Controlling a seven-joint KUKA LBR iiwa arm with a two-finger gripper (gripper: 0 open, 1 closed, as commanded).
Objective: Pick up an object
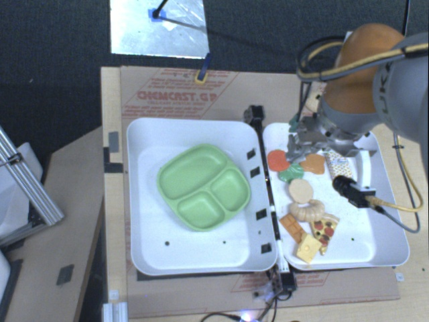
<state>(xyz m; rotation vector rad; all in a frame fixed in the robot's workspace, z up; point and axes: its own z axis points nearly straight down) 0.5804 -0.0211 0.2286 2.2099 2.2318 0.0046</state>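
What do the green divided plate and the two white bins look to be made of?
Green plate: probably molded plastic; uniform matte color, soft rounded compartment ridges. White bins: probably thin formed plastic; smooth, slightly glossy, rounded corners. Neither can be confirmed by look alone.

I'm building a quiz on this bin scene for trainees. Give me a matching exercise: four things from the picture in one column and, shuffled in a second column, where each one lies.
Things:
1. green divided plate
2. pizza slice
3. red-orange round piece
4. gripper

Places:
A. near front of the right bin, beside a yellow wedge
B. over the far end of the right bin
C. alone in the left bin
D. right bin, far end, close to the divider between the bins

Pairs: 1-C, 2-A, 3-D, 4-B
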